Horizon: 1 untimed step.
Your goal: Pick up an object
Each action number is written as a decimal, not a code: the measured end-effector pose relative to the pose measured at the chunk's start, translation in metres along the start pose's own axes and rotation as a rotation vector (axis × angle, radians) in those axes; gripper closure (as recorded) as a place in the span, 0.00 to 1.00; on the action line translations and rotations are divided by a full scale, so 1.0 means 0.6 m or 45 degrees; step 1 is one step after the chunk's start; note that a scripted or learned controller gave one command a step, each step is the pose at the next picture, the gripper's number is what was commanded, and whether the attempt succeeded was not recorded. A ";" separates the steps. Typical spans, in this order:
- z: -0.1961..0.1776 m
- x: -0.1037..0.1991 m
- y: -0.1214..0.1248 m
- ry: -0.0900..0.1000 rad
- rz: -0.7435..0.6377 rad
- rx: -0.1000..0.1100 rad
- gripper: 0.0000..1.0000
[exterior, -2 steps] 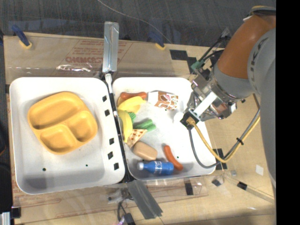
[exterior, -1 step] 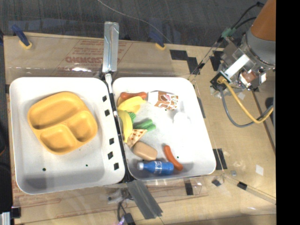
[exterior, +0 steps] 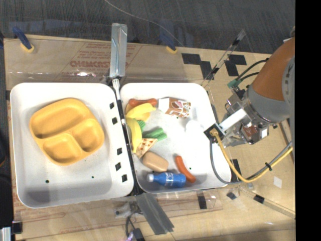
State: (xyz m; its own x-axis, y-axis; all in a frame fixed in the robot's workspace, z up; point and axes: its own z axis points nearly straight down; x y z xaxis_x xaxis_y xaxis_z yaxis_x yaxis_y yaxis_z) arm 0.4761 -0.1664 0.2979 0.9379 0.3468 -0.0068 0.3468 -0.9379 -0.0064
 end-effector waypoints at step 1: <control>0.201 0.047 0.011 -0.004 0.169 0.003 1.00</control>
State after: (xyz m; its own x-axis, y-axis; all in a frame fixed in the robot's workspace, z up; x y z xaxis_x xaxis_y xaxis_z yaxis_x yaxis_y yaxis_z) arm 0.5037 -0.1621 0.1769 0.9755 0.2199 -0.0109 0.2198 -0.9755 -0.0078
